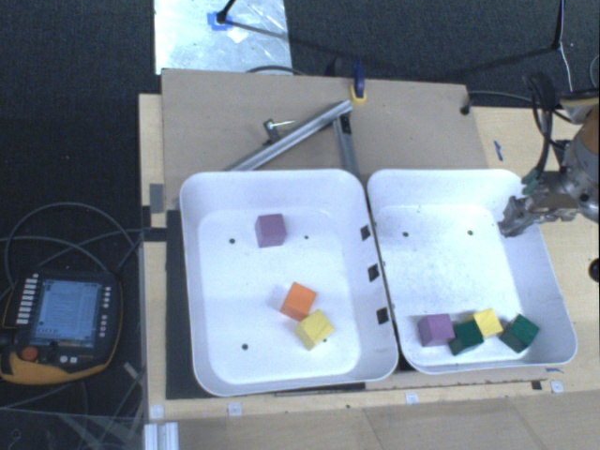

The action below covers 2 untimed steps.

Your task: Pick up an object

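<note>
**Arm poised at the rim of the right bin, blocks untouched**

Two white bins are seen side by side on the desk (309, 420). In the left bin (202, 251), a purple block (270, 230) is placed toward the far side, well apart from an orange block (299, 300) and a yellow block (315, 328), which lie touching one another near the middle, the yellow one nearer the front. In the right bin (553, 289), four blocks are grouped along the front wall: a purple cube (435, 328), a dark green block (465, 336), a small yellow block (487, 322) and a second green block (519, 332), all just beside each other.

The gripper (517, 216) is found at the far right edge of the right bin, over its rim, well apart from every block. Nothing is seen between the jaws; whether they are parted or closed cannot be told. A teach pendant (58, 324) is laid on the dark floor to the left of the desk.
</note>
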Motion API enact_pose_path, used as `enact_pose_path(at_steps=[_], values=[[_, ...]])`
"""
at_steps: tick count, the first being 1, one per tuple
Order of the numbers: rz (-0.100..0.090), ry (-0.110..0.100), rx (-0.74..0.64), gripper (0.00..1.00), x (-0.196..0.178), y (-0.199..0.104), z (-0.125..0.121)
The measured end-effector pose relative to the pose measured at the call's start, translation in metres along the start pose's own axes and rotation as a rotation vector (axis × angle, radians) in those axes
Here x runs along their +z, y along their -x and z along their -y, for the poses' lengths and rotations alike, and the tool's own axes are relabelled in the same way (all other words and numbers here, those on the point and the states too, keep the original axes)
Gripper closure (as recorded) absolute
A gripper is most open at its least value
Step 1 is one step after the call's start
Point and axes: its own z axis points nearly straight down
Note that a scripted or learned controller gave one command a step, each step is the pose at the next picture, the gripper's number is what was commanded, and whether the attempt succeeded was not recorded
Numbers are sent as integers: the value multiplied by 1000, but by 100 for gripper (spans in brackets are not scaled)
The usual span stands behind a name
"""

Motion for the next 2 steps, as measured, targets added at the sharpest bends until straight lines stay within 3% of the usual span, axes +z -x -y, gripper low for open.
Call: enact_pose_path(at_steps=[2], values=[[-2,-2,0,100,35,-109,11]])
